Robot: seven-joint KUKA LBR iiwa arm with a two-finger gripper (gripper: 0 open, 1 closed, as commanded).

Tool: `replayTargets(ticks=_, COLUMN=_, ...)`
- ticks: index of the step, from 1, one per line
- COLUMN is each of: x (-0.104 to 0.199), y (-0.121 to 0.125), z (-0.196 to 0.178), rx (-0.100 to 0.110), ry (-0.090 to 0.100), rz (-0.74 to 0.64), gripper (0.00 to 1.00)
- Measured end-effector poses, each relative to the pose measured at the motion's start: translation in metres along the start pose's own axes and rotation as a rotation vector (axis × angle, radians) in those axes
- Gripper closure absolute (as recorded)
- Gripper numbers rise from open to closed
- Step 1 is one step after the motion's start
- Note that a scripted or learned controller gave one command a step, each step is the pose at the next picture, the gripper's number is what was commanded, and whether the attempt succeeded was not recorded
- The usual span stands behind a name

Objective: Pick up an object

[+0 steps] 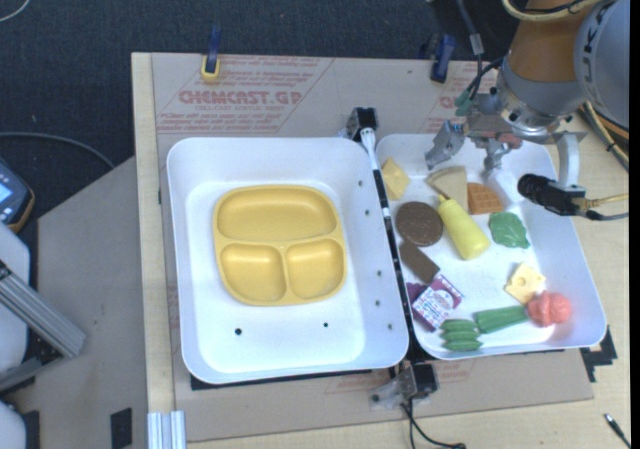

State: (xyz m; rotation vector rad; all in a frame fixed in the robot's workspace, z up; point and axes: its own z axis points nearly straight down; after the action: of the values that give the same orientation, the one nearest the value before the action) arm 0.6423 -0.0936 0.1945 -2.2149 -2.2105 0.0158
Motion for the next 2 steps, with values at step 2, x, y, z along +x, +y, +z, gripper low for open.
replayTargets(ticks=2, x=-0.007, y=0.007, z=0.050, rx=-0.009, ry=-0.001, rz=-0.002, gripper=0.00)
